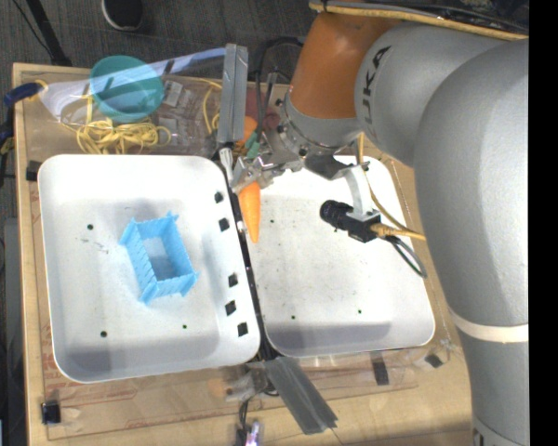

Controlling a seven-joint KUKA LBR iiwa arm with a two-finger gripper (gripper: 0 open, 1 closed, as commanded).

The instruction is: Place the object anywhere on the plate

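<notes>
You can't tell whether the jaws (253,167) grip the orange carrot-shaped plastic object (250,210) at the right white bin's (353,295) ten o'clock; it may drop short.

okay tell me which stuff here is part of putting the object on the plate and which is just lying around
Part of the job:
- carrot, at the right bin's left edge
- gripper, just above the carrot

Lying about:
- blue basket in the left bin
- teal bowl
- yellow cord

I can't make out a plate.
</notes>
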